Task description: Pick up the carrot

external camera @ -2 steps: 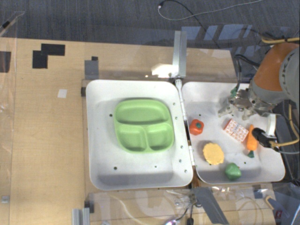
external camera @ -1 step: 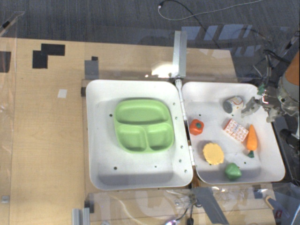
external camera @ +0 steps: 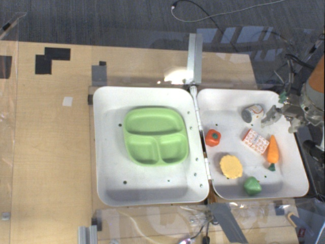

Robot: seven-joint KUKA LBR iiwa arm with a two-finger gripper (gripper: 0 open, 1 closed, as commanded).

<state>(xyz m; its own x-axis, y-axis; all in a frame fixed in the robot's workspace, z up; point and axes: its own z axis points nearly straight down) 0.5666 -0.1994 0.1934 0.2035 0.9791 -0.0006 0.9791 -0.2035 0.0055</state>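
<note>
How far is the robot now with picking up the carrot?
Nothing looks done yet: the carrot lies on the floor of the right bin, beside the pink patterned block. In hand: the gripper is over the bin's upper right, apart from the carrot. Left to do: move above the carrot, descend, grasp and lift it.

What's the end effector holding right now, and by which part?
Nothing. The end effector sits above the carrot, which lies untouched on the right bin's floor.
</note>
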